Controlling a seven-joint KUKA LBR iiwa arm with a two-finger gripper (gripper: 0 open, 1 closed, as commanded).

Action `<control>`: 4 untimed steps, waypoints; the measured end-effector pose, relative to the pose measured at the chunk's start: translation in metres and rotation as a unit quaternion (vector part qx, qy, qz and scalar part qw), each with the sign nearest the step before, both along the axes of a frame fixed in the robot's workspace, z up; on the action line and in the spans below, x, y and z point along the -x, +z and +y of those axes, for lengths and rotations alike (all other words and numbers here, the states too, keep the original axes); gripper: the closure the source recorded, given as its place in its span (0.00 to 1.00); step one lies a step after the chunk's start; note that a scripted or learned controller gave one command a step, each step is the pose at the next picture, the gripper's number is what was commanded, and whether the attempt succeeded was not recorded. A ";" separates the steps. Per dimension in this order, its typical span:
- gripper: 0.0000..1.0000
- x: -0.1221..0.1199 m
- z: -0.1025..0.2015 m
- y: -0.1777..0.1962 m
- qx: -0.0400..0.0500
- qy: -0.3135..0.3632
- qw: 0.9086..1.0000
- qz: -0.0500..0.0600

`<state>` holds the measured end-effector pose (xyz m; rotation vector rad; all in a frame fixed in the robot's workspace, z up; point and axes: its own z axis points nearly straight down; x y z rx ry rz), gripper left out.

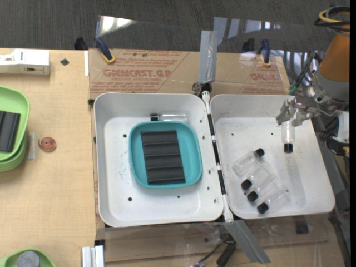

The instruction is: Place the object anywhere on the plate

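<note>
Dangling from the fingers [290, 121], a vial [288, 136] over the right bin [311, 199]

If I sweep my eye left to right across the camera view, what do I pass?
Stacked green plastic trays → small round orange-brown disc → teal square plate holding black ribbed blocks, in the left white bin → cluster of clear black-capped vials in the right white bin → gripper.

My arm's in from the right, wrist tilted down-left, gripper [288, 128] pinching a clear vial [288, 138] btwn fingers.
</note>
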<state>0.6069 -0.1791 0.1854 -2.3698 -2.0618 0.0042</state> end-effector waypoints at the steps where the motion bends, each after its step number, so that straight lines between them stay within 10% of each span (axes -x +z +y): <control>1: 1.00 0.043 0.044 -0.020 -0.001 0.105 0.994 0.000; 3: 1.00 0.110 0.158 0.005 -0.001 0.196 0.981 0.001; 4: 0.00 0.110 0.158 0.005 -0.001 0.196 0.981 0.001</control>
